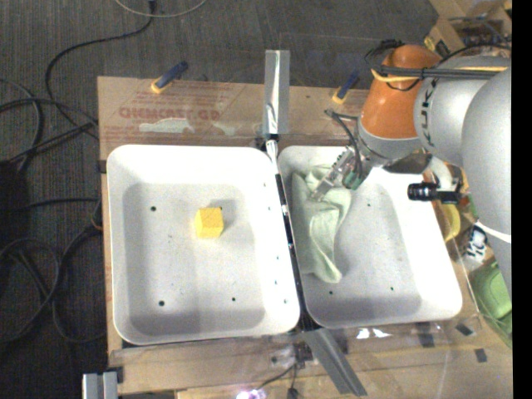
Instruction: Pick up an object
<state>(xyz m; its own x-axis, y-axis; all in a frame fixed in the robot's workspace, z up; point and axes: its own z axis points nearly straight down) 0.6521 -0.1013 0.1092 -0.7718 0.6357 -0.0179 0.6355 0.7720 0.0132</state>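
Over in the left shallow white plastic bin (pixel 133 223) a small yellow foam cube (pixel 209 222) sits alone near the middle, well apart from the action. Across the divider, in the right shallow white plastic bin (pixel 416 264), a crumpled pale green cloth (pixel 324 227) lies along the left wall, and the two-finger gripper (pixel 331 181) is down at its upper end, fingers appearing to pinch a raised fold of fabric. To do this well, I'd say: keep the pinch deep in the fold and lift straight up, slowly, since a thin bite on soft cloth could slip. The bins rest on a brown cardboard-covered bench (pixel 191 110) with blue-and-yellow clamps (pixel 169 76) at its far edge; dark carpet with loose black cables (pixel 50 81) lies to the left.
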